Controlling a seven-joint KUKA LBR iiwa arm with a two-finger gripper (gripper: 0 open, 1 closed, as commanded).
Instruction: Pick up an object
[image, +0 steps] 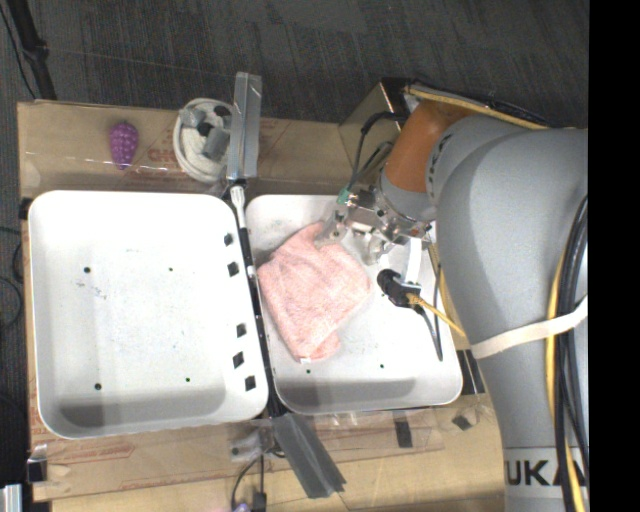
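Claw (352, 232) at pink cloth (311, 289) edge, right bin (420, 375); grip unclear.

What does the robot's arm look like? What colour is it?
The arm is big, round and smooth grey, with an orange band near its wrist. Black cables curl beside that band. The gripper is small, shiny metal. White letters "UKA" show low on the arm.
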